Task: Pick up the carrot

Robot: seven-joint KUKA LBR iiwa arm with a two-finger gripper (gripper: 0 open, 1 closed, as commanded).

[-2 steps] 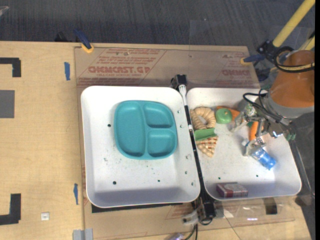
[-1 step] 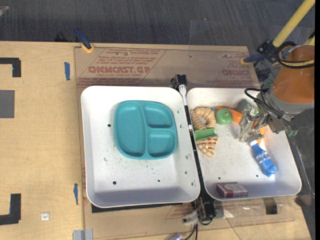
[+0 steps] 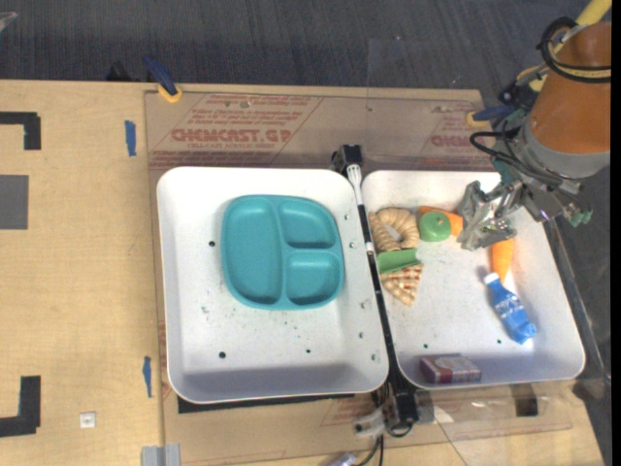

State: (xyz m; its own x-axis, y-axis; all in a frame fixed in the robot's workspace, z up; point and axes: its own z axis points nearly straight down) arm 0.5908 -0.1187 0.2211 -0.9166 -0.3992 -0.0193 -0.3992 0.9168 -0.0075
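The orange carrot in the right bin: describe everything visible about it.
The orange carrot is a small, smooth, plastic-looking toy, tapered, lying flat on the floor of the right white bin near its far right side. It points roughly up and down the picture. Its upper end sits just under the metal two-finger gripper; its lower end meets the blue and white tube. Whether they touch is unclear.

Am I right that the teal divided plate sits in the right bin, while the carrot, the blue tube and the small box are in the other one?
Not quite: the teal divided plate sits in the left bin, as the camera view shows. The carrot, the blue tube and the small box are in the other one, the right bin.
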